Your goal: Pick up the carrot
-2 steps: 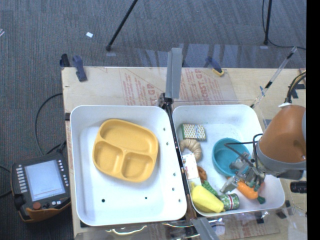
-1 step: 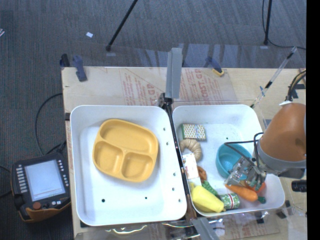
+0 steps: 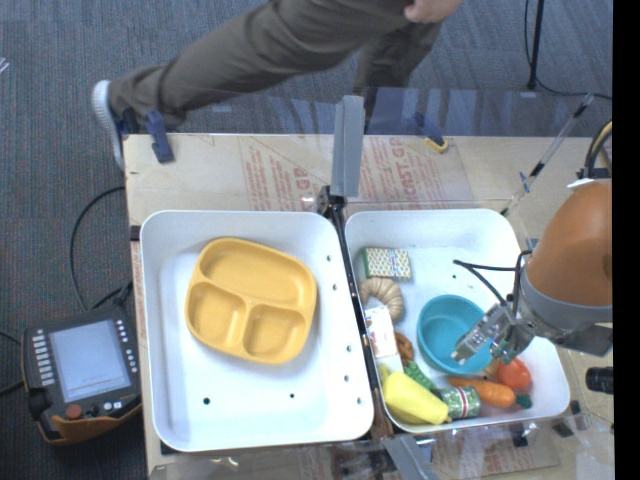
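Single fixed camera above bench point(image 3: 250, 168); slanted downward; both bins visible

2 white bins point(image 3: 160, 268) smooth glossy plastic; yellow tray point(image 3: 250, 298) matt plastic; carrot point(image 3: 487, 392) shiny plastic; bench top point(image 3: 250, 168) bare matt cardboard-like board.

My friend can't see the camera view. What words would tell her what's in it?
A robot gripper hangs over the right white bin beside a blue bowl, just above an orange carrot among toy foods. The left white bin has a yellow divided plate, and a person stands behind the bench.
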Robot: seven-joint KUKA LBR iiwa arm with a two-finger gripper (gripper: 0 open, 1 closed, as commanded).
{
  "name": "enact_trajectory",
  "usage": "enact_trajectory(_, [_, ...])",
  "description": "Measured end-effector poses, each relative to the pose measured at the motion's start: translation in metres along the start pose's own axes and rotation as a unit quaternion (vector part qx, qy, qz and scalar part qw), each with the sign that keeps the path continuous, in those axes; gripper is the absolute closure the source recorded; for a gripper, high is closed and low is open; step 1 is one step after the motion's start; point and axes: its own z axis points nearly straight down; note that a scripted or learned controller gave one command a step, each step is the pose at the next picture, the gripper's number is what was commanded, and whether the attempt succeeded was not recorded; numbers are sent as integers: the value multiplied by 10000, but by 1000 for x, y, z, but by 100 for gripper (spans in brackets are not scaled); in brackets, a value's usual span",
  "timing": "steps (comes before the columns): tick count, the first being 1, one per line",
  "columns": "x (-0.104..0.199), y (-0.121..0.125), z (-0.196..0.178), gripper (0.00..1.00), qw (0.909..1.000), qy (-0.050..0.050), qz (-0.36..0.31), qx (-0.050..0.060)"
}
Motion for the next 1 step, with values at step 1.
enact_trajectory(1, [1,0,1,0,10000,7,-7,5])
